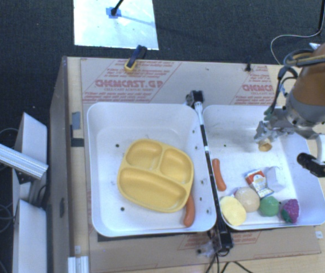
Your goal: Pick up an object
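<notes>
Closest to me, along the front of the right bin, I saw a little heap of toy food: a yellow piece, a pale round piece, a green ball and a purple bunch, with a small red and white packet just behind them. An orange carrot lay near the wall between the bins. In the left bin sat a yellow tray, and an orange sausage touched its front corner. Farther back in the right bin, the pincer hung low over a small tan piece. I could not tell if the pincer was open or closed, or if it had that piece. So I judged the pick was not done yet: the arm was at the piece, and the lift was left. At the far edge of the bench lay a yellow clip.
</notes>
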{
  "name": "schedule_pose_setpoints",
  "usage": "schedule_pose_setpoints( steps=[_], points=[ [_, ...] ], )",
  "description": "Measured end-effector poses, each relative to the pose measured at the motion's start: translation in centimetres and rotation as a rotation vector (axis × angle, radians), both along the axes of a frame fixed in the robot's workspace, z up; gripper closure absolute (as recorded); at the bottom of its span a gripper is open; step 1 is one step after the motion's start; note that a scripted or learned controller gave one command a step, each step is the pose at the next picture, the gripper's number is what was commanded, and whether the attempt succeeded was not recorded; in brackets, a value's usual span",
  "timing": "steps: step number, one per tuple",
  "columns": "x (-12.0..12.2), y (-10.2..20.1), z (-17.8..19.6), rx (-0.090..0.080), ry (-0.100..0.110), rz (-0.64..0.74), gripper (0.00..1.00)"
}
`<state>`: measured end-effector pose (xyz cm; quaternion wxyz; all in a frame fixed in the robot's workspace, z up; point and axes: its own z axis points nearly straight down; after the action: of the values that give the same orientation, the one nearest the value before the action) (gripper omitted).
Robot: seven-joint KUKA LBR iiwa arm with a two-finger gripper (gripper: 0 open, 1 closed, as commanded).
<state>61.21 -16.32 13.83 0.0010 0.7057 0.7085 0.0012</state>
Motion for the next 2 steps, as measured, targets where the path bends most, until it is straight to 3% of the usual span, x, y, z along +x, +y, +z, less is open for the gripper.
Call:
schedule_pose_setpoints(
  steps=[1, 2],
  points=[
    [-3.5, 3.2, 8.2, -0.001, -0.001, 0.000, 1.00],
    [-1.3, 9.5, 9.0, 0.001, 0.000, 0.000, 1.00]
  ],
)
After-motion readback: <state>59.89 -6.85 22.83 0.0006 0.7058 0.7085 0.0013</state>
